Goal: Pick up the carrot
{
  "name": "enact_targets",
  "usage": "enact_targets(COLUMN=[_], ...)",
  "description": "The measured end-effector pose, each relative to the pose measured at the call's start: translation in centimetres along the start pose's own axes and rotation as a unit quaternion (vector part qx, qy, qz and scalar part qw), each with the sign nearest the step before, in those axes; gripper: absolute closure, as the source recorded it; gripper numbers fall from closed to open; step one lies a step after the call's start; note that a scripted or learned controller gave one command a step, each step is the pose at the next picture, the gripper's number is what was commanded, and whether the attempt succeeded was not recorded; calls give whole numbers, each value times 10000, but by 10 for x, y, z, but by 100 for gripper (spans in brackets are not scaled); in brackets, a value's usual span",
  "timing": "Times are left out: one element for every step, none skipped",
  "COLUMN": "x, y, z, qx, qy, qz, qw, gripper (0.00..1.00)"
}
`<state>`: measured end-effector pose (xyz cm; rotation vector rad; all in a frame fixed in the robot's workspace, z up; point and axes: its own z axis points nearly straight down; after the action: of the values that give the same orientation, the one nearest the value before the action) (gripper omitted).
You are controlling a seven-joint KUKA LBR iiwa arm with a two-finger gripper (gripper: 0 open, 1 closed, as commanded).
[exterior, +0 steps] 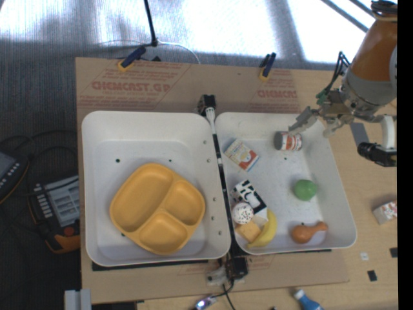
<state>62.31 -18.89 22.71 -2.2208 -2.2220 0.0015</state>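
The carrot [306, 232], a stubby orange piece with a paler end, lies in the front right corner of the right bin [343, 206]. My gripper [319, 124] hangs over the far right edge of that bin, well behind the carrot. Its two fingers are spread apart with nothing between them. One finger [302, 121] points toward a small can [288, 141] lying just in front of it.
The right bin also holds a green ball [306, 189], a small carton [241, 154], a banana [266, 230], a black-and-white packet [250, 196] and a round white piece [242, 213]. A yellow divided plate [158, 206] fills the left bin [97, 141]. A small box [386, 212] sits on the bench at the right.
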Motion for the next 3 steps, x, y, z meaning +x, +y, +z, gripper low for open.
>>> enact_targets(x=[-35, -1, -1], y=[-64, -140, -140], z=[76, 113, 103], qx=[8, 11, 8], qy=[2, 8, 5], qz=[-622, -227, -225], qw=[9981, 9997, 9997], gripper=[0, 0, 100])
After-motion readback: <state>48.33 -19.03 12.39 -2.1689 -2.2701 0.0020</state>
